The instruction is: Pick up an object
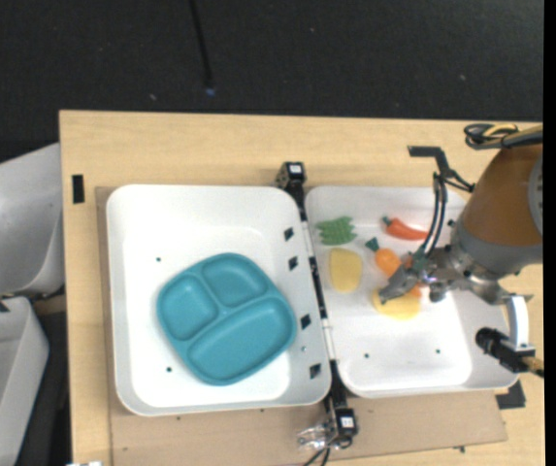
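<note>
The right bin point(404, 362) holds several small toy foods: a green leafy piece point(336, 229), a pale yellow piece point(344, 270), a red pepper-like piece point(406, 227), a small orange piece point(386, 260) and a yellow piece point(401, 305). My gripper point(401, 284) reaches in from the right and sits low over the yellow piece, just right of the pale yellow one. Its dark fingers overlap the yellow piece's top edge. Whether that piece is between them is hidden.
The left bin point(132, 260) carries a blue divided plate point(224, 316). The arm's orange and grey body point(501, 216) covers the right bin's right side. Black clips run along the seam between the bins. Bare bin floor lies at the right bin's front.
</note>
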### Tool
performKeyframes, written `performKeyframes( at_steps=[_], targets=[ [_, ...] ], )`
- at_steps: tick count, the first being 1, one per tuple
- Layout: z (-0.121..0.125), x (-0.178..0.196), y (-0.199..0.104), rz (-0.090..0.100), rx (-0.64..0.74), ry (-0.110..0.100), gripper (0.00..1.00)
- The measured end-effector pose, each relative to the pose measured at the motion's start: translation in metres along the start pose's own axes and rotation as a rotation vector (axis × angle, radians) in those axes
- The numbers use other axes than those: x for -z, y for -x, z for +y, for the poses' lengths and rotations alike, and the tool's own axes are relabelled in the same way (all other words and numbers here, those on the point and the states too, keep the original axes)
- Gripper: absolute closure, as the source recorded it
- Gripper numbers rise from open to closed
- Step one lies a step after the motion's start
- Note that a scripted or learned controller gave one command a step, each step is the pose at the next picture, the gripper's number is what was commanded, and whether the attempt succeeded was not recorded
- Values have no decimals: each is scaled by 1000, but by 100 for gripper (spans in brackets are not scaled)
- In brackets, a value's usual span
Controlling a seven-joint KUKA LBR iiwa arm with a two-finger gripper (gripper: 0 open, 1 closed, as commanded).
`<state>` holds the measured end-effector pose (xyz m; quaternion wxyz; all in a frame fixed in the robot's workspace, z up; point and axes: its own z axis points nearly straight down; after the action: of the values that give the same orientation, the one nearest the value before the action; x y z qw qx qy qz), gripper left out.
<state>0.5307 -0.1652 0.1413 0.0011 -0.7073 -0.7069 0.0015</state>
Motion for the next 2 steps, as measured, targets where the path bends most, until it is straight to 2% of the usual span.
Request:
performKeyframes(
  at_steps=[1,2],
  targets=[
    [-1,-43,1,0,-2,0,0],
    [1,-30,2,-1,-7,6,100]
  ],
)
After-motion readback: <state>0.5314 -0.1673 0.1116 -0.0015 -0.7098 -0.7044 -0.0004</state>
